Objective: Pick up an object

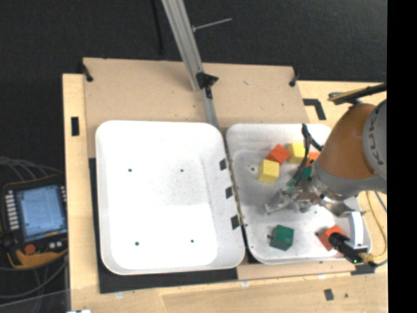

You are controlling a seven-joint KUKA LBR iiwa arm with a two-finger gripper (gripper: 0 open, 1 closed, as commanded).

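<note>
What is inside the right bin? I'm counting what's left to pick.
In the right bin lie a yellow block, an orange block, a second yellow block and a green block. The arm covers the bin's right part, so more may lie beneath.

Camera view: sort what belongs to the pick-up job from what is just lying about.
Job:
claw
yellow block
orange block
green block
right bin

Lying about:
left bin
handheld screen unit
metal post
</note>
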